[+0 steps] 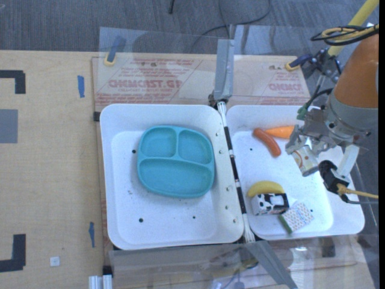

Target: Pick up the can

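- Closest to the lens is the grey arm point(355, 110) with its orange band. It comes in from the right and bends down over the far right part of the right bin.
- Its gripper point(313, 155) points downward and a little to the left, low over the bin floor. Whether it is grasping something, I cannot tell; cables and dark parts cover it.
- Under all lies the wooden bench point(48, 161).
- On the bench the left bin point(114, 119) and the right bin point(355, 224) stand side by side, their rims touching.
- A blue divided plate point(176, 161) lies flat in the middle of the left bin.
- An orange carrot point(283, 131) and a red sausage point(267, 142) lie together in the far part of the right bin, left of the gripper.
- A yellow banana point(266, 188) lies near the left wall of the right bin.
- The can point(269, 205), black and white, lies on its side just in front of the banana and touches it, well apart from the gripper.
- A small patterned packet point(296, 217) lies just beside the can, on its right.
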Robot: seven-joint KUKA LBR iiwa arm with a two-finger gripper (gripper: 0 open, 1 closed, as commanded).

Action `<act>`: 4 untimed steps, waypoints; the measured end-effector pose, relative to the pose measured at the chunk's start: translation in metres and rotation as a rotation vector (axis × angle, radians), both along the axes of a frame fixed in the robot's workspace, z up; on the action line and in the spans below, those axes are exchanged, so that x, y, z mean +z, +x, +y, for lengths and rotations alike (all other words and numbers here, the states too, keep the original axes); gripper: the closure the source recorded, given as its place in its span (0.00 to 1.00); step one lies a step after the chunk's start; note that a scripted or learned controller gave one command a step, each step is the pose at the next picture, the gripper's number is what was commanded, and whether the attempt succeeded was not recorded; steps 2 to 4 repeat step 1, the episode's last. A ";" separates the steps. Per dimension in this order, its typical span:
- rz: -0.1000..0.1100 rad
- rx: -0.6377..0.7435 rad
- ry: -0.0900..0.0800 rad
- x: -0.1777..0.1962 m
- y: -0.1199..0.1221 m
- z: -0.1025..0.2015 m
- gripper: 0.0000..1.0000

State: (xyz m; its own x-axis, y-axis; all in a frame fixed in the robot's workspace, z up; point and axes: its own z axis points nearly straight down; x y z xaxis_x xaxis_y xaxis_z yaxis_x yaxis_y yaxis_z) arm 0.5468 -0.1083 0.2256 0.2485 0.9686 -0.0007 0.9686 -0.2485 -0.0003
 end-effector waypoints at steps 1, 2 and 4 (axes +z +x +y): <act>-0.001 -0.057 -0.001 -0.023 0.045 0.012 1.00; -0.001 -0.057 -0.001 -0.023 0.045 0.012 1.00; -0.001 -0.057 -0.001 -0.023 0.045 0.012 1.00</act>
